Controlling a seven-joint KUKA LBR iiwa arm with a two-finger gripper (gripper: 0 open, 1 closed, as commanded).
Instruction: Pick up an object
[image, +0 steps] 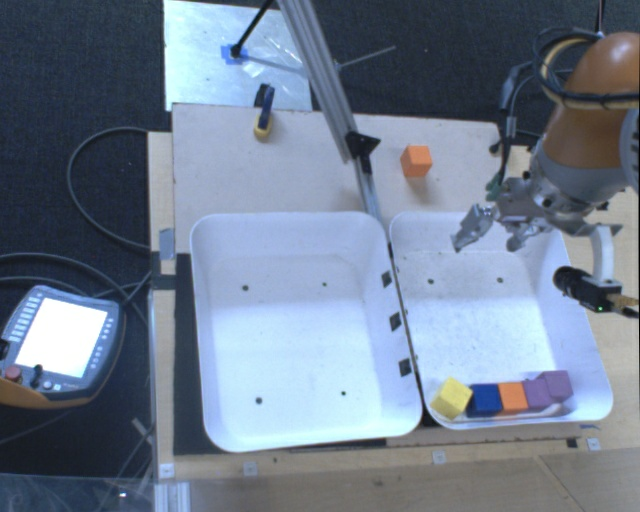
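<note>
End effector (492, 229) seen above the right bin's (590, 340) far edge, fingers spread apart, nothing gripped, five blocks lined along the near edge: yellow block (451, 397), blue (486, 399), orange (513, 396), two purple (549, 387).

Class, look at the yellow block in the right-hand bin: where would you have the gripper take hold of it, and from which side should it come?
Come from above. The yellow block sits at the left end of the row, its right side against the blue block, near the bin's front wall. It is turned slightly, so probably align the gripper with its two free opposite faces.
</note>
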